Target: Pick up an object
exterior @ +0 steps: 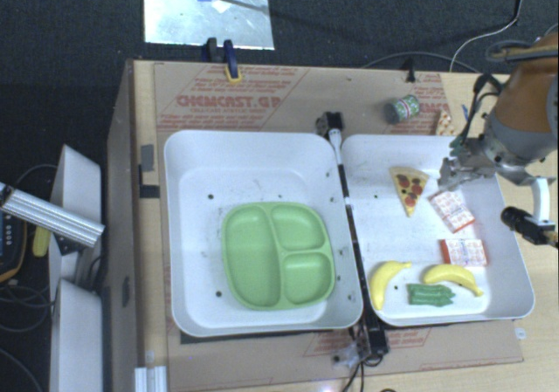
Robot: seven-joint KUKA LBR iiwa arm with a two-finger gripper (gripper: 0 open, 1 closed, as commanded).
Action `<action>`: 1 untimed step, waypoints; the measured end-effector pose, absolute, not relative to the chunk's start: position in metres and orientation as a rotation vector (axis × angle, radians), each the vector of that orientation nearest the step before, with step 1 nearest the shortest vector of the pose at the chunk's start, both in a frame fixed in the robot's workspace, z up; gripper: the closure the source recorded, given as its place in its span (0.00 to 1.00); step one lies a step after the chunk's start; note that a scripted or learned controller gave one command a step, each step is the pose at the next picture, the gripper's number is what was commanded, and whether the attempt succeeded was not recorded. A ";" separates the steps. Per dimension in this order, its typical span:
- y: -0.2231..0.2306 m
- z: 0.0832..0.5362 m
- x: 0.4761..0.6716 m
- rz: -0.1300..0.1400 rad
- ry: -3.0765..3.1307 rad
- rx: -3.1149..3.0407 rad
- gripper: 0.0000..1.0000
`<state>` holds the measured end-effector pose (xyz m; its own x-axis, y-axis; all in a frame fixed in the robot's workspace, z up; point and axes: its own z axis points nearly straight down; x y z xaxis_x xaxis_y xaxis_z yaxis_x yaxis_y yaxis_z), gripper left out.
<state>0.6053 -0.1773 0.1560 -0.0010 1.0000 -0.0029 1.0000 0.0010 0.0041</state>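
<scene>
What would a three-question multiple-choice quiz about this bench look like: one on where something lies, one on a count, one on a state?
1. Where does the green divided plate lie?
A. in the left bin
B. in the right bin
C. on the floor

2. How many bananas are in the right bin?
A. one
B. two
C. four

3. How does the pizza slice lie?
A. flat on the bin floor
B. stacked on the plate
C. lifted in the air

Answers: 1 A, the plate fills the left bin's lower half. 2 B, one banana lies left of the green toy, another banana right of it. 3 A, it lies flat, left of the gripper.
</scene>
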 end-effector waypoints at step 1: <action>-0.174 0.215 0.592 0.003 2.220 2.216 1.00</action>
